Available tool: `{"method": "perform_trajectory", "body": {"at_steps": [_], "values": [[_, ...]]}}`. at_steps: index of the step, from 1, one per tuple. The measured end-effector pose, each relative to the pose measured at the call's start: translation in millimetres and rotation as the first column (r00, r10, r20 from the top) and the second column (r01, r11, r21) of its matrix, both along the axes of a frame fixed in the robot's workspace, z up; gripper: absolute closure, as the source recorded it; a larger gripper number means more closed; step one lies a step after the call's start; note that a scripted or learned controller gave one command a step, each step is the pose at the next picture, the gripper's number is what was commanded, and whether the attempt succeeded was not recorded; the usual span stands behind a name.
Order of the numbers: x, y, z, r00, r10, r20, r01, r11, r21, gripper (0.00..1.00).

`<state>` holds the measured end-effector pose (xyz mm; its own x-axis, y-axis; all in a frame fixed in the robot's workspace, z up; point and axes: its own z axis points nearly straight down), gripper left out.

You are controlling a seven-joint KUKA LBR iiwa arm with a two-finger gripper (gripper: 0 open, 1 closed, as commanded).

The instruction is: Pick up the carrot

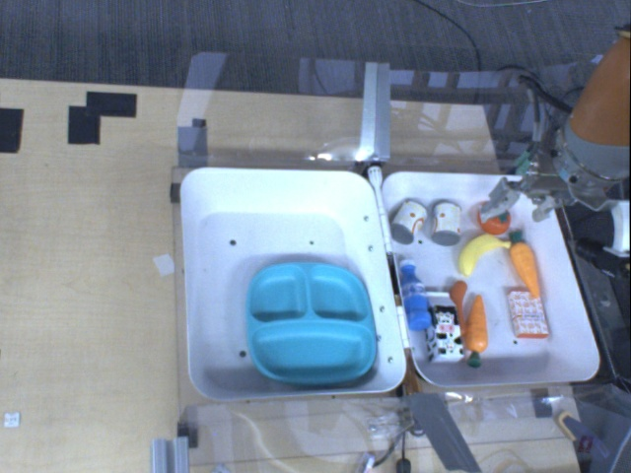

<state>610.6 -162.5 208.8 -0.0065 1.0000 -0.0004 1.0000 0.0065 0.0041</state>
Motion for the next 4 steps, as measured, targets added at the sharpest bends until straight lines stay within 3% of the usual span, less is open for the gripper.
{"method": "perform_trajectory", "body": {"at_steps": [1,2,3,4], "values": [[-18,-42,-85,0.996,0.094,0.000,-0.094,0.996,-0.001,0.00],[-3,-43,-121,0.996,0.093,0.006,-0.093,0.996,-0.004,0.00],[-1,-41,-108,0.995,0.096,0.010,-0.096,0.995,-0.003,1.00],[8,31,17,1.000,-0.030,0.004,0.030,1.000,0.000,1.00]]}}
